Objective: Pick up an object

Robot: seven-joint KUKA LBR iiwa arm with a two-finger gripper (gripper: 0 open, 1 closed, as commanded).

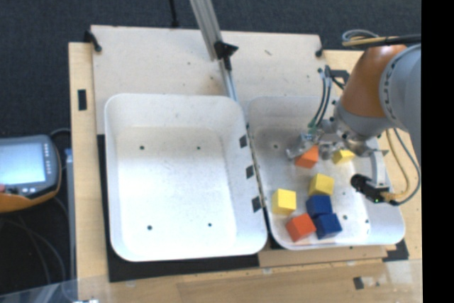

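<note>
Here my gripper [317, 147] sits low in the right bin [269, 117], an orange block [307, 157] touching its tip, though I cannot tell whether it is gripped

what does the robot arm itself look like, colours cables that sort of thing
The arm is rounded and grey, with a wide orange band above the wrist. Thin cables, some greenish and pale, run down beside the wrist, and a yellowish one loops at the right. The gripper is small, metallic grey hardware, with a black fitting low on its right.
</note>
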